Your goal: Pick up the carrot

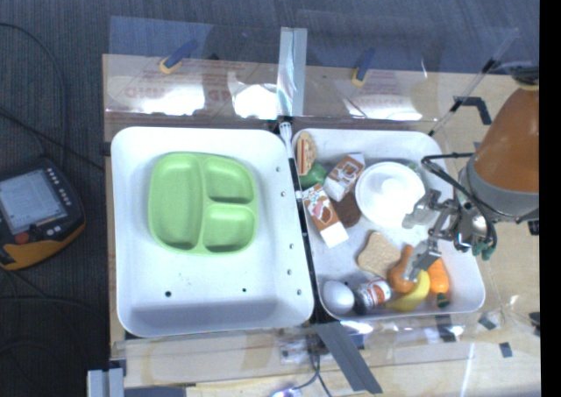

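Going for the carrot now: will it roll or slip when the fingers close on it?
The carrot looks stiff, smooth and tapered, so it may squirt from the gripper. It lies wedged against the banana and bread slice, so it probably won't roll far, though neighbours may shift.

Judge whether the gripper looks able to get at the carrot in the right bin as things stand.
Probably yes. The gripper hangs right beside the carrot, whose upper side is bare. The banana and bread slice crowd it, so a clean grasp may be awkward.
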